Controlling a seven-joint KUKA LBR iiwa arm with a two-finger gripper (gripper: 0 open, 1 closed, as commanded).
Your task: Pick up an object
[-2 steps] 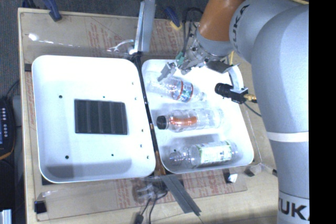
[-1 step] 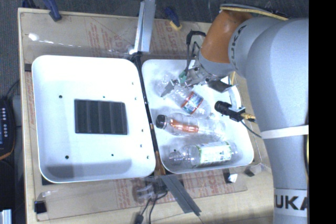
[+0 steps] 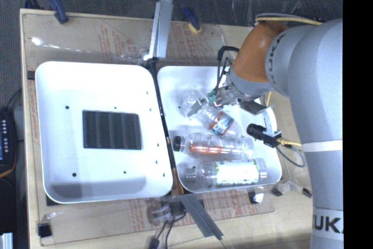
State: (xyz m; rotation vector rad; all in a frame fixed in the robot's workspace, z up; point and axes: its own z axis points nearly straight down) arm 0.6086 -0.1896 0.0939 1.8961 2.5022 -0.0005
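Observation:
The right bin (image 3: 169, 81) holds several clear plastic bottles. A crumpled clear one (image 3: 190, 104) lies near the bin's upper middle. Beside it is a small bottle with a red and blue label (image 3: 222, 123). Below them a bottle with a reddish-copper inside (image 3: 210, 148) lies on its side. One with a white and green label (image 3: 233, 173) rests along the front wall. My gripper (image 3: 217, 97) hangs low over the crumpled bottle and the red-labelled one, under the orange wrist band (image 3: 255, 61). The wrist body hides its tip.
The left bin (image 3: 52, 84) has a dark slatted grille (image 3: 112, 129) in its floor. A metal divider post (image 3: 161, 26) rises between the bins at the back. Blue clamps (image 3: 58, 9) grip the bench's far edge. The grey arm (image 3: 315, 108) covers the right side.

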